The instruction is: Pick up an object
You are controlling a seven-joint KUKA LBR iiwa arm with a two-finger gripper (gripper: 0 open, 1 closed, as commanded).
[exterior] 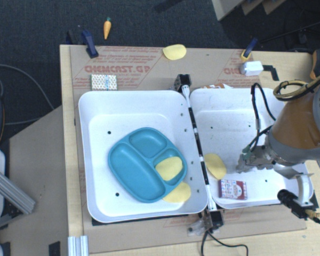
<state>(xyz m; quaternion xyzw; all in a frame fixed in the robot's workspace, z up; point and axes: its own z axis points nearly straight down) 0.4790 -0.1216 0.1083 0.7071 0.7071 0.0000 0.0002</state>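
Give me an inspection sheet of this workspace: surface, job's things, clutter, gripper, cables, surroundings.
Surface: brown bench board bearing left bin and right bin, side by side.
Job's things: blue divided plate in the left bin, a yellow piece in one compartment, another at its edge; yellow piece and small red box in the right bin.
Clutter: yellow piece, patterned packet, blue clamps on the board.
Gripper: gripper low over the right bin; grasp cannot be told.
Cables: black cable along the arm.
Surroundings: dark floor, small carrot toy.
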